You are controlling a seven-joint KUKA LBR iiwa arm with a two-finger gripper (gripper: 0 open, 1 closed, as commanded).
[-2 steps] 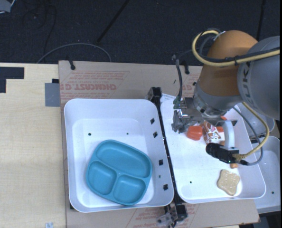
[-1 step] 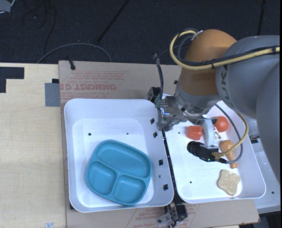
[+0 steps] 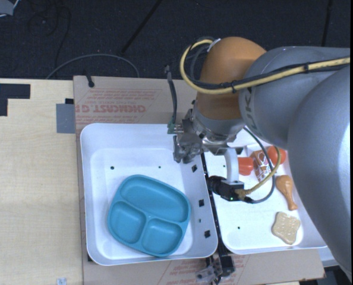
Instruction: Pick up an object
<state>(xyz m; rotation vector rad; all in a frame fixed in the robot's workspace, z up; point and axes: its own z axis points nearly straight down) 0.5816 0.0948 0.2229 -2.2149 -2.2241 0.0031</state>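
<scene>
A blue three-compartment plate (image 3: pixel 148 214) lies flat in the left bin (image 3: pixel 99 159), toward its front. My gripper (image 3: pixel 185 149) hangs over the back right corner of that bin, close to the wall between the two bins and above and behind the plate's far edge. I see nothing in it. In the right bin (image 3: pixel 248 242) lie an orange-red toy with a labelled can (image 3: pixel 261 162), a tan drumstick (image 3: pixel 286 190) and a pale bread-like piece (image 3: pixel 285 227). The arm hides the back of the right bin.
The big grey arm with its orange band (image 3: pixel 227 76) covers the upper right. A black cable piece (image 3: pixel 227 189) dangles over the right bin's left side. Cardboard (image 3: pixel 123 100) lies under the bins, with wooden bench (image 3: pixel 28 183) to the left.
</scene>
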